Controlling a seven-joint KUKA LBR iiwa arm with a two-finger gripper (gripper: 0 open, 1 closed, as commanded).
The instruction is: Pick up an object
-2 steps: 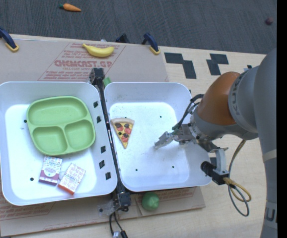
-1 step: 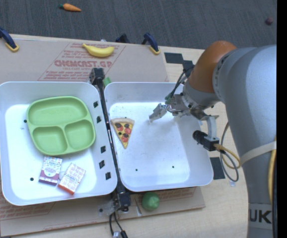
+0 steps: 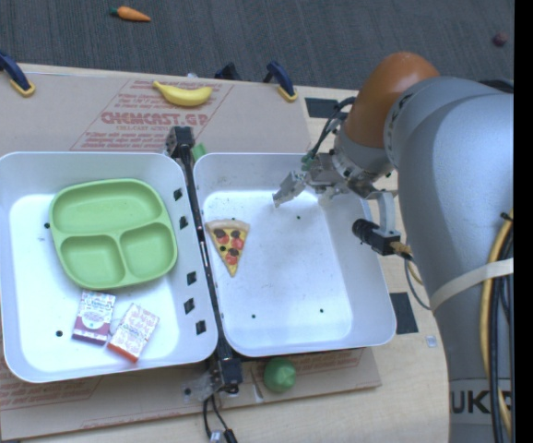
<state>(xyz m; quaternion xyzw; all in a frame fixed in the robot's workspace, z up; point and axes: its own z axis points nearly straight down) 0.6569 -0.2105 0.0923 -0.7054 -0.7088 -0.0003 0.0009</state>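
Across the middle of the frame lies a sheet of brown cardboard [image 3: 147,109] with red print, pinned to the desk [image 3: 423,377] by blue clamps [image 3: 13,72] at its upper corners, and on it sit two shallow white bins side by side. Dark grey carpet [image 3: 248,17] fills the top of the frame, with a small orange carrot-like toy [image 3: 133,13] lying on it at upper left. A yellow banana [image 3: 183,91] rests on the cardboard just above the bins, and a green ball [image 3: 280,374] sits on the cardboard just below the right bin [image 3: 368,312]. The left bin [image 3: 8,275] holds a green divided plate [image 3: 114,231] in its upper half and two small red-and-white packets [image 3: 114,324] near its lower edge, lying beside each other. The right bin holds a pizza slice [image 3: 229,243] close to its left wall, lying flat and well apart from the arm. From the right of the frame the grey arm [image 3: 451,192] with its orange band [image 3: 391,95] reaches over the right bin's upper edge. The claw [image 3: 290,190] points left over the upper part of that bin; nothing shows between its tips, but I cannot tell how far apart they stand.
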